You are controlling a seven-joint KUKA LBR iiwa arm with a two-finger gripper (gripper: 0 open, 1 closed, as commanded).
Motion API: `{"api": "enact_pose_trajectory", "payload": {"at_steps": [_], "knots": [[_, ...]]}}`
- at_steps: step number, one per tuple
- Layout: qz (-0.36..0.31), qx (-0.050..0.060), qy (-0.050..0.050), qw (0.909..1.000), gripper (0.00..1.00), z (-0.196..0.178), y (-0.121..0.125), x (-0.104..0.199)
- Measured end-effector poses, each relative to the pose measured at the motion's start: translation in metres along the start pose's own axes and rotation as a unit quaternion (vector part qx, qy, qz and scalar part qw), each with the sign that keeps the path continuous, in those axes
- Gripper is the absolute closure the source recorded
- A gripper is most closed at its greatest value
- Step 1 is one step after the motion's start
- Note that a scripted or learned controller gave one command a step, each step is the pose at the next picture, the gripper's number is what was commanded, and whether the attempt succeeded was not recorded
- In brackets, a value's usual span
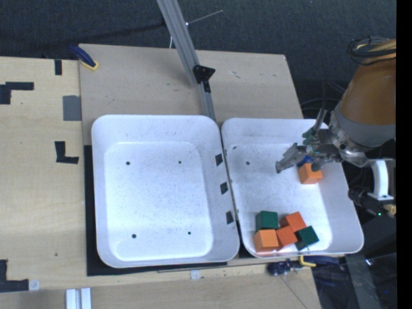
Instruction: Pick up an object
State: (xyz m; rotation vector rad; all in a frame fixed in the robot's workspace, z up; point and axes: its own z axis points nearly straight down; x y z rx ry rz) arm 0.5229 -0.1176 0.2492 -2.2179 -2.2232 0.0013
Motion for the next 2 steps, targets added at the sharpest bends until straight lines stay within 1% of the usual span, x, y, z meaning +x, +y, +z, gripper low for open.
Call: {"api": "enact_pose_trajectory", "payload": {"at_steps": [1,2], "knots": [[0.0,0.0,0.0,1.0,0.0,0.0,0.0,0.0],[0.0,0.002,0.0,1.0,0.0,0.044,0.0,0.003]]}}
